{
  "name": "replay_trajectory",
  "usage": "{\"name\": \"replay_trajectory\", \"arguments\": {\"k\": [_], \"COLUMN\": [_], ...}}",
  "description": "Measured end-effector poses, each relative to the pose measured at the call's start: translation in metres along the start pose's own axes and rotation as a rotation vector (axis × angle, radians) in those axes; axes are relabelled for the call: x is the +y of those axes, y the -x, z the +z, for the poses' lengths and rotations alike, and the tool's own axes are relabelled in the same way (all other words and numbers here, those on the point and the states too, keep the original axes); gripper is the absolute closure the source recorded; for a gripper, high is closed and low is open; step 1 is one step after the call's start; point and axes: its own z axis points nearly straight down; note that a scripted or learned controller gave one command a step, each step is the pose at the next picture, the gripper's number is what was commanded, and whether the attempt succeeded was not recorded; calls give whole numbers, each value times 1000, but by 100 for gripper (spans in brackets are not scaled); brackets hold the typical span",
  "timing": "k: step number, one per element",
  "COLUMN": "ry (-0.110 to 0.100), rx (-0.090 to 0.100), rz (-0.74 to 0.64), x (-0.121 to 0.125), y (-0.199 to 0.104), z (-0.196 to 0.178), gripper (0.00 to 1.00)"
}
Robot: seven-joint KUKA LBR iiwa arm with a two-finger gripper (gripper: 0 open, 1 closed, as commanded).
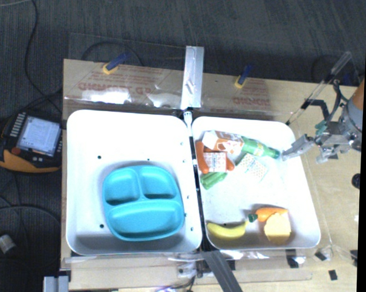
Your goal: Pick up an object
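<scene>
Objects for picking are all piled in the right bin [303, 178], none of them lifted out. Up in its far left corner there's an orange and white carton [219, 151] with a green bottle [260, 149] lying on its side right next to it, neck pointing toward the bin's right wall. A green pepper-looking thing [212, 179] sits just below the carton, hard against the divider between the bins, and a small speckled packet [253, 167] lies beside the bottle. Down at the near edge there's a banana [226, 229], and just right of it an orange and yellow block-ish piece [275, 224], the two close together but I can't say if they touch.

Left bin [85, 168] has a blue divided plate [144, 201], three compartments, sitting flat toward the near side.

Gripper [331, 146] hangs off to the right, outside the right bin's far right corner, over the bare counter [335, 203]. A thin pale finger-like part pokes toward the bin rim near the bottle, but nothing is in its grasp that I can see. Whether the jaws are open or closed, honestly can't tell from this angle.

A handheld screen unit [35, 139] lies on the floor left of the counter.
</scene>
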Motion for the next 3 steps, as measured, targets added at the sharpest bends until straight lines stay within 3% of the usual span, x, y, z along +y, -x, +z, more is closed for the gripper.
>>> {"name": "replay_trajectory", "arguments": {"k": [1,2,3], "ry": [0,5,2], "rx": [0,-6,-3], "rz": [-69,-48,-97], "x": [50,93,114], "y": [-60,-30,-62], "z": [63,152,90], "gripper": [0,0,0]}}
